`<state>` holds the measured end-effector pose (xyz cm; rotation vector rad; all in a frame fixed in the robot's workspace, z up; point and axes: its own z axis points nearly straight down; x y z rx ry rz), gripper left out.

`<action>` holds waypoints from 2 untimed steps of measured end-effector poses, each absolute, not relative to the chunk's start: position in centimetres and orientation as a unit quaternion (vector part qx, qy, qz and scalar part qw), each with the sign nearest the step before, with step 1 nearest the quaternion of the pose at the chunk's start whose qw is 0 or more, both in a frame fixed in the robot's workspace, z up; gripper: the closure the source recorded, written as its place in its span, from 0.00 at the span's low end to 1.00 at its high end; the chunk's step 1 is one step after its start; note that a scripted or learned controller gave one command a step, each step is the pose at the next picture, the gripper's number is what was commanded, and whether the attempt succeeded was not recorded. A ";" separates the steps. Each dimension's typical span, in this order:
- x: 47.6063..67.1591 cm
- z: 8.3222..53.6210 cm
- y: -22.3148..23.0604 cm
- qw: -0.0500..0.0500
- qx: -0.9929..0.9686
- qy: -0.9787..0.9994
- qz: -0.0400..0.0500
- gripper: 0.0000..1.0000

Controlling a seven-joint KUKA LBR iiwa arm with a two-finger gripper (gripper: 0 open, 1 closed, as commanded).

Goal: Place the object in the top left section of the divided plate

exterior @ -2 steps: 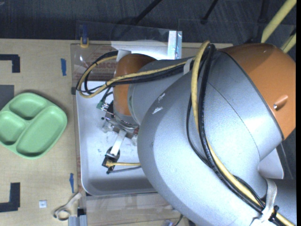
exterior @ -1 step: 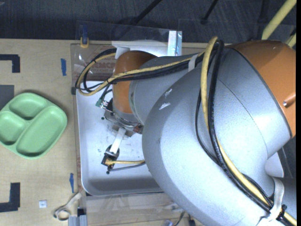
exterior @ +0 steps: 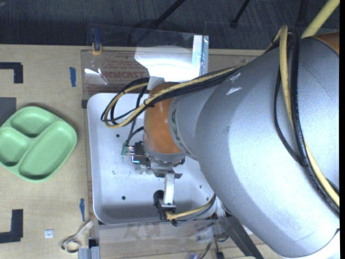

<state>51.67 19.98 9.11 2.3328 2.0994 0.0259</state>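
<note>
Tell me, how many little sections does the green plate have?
3: the plate has two small sections at top left and lower left, one long section at right.

A pale green divided plate [exterior: 36, 143] lies by the left edge of the light wood-grain counter [exterior: 43, 63], marked with black and blue tape. The bin [exterior: 102, 161] is white; the arm [exterior: 259, 144] is grey with an orange band and yellow-black cables.
</note>
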 end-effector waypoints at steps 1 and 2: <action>48.4 9.1 16.8 0.003 0.698 0.716 0.009 1.00; 56.6 18.4 4.9 0.000 0.757 0.654 0.000 1.00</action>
